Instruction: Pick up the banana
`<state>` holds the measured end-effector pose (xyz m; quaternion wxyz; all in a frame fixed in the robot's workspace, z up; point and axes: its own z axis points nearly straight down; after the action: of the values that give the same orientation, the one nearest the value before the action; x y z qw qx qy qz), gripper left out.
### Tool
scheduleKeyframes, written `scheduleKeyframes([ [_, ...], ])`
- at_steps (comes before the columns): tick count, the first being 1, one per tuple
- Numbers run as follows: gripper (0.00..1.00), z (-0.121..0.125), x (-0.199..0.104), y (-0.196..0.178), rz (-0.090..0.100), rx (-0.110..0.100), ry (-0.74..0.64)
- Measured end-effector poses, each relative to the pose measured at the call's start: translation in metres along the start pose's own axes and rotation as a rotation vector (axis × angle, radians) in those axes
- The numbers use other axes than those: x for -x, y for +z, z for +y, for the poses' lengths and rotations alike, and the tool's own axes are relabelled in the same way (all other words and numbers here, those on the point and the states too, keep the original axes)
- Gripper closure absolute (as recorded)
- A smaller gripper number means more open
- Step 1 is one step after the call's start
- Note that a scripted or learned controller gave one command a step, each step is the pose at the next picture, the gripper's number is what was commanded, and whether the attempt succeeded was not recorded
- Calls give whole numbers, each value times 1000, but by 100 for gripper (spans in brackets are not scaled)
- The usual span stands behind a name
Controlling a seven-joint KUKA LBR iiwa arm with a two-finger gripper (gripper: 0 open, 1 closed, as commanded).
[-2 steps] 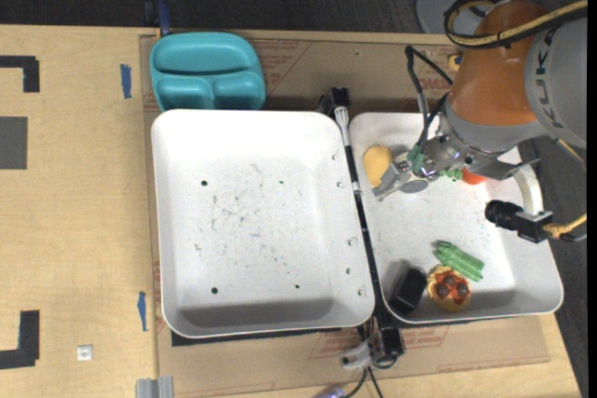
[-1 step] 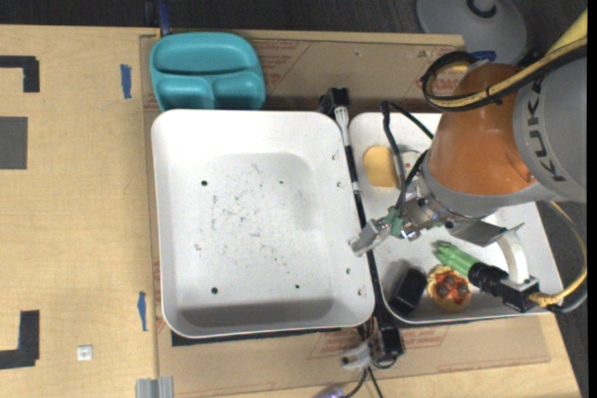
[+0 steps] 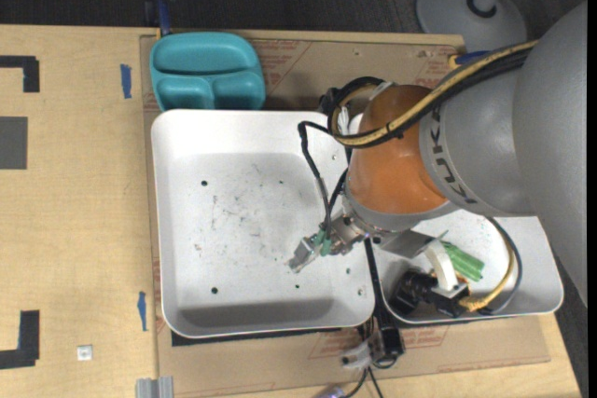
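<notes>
My gripper (image 3: 308, 252) hangs low over the left white bin (image 3: 187, 200), near that bin's front right part, with its tip close to the floor. Nothing shows at its tip. The arm's orange band (image 3: 392, 154) and grey body cover most of the right white bin (image 3: 546, 289). In the strip of the right bin that shows, a green ridged thing (image 3: 464, 263) lies beside a white piece.
A teal divided tray (image 3: 207, 75) stands on the bench just behind the left bin. A grey round stand base (image 3: 462, 5) sits on the dark floor at the back right. Bare cardboard bench surface (image 3: 75, 200) stretches to the left of the bins.
</notes>
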<state>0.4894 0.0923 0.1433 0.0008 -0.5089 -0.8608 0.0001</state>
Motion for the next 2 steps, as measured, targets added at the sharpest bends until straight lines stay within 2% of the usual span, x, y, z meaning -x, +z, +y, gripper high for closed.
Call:
scheduleKeyframes([
  [1,0,29,-73,57,0,2,-57],
  [2,0,95,-90,56,-1,9,-80],
])
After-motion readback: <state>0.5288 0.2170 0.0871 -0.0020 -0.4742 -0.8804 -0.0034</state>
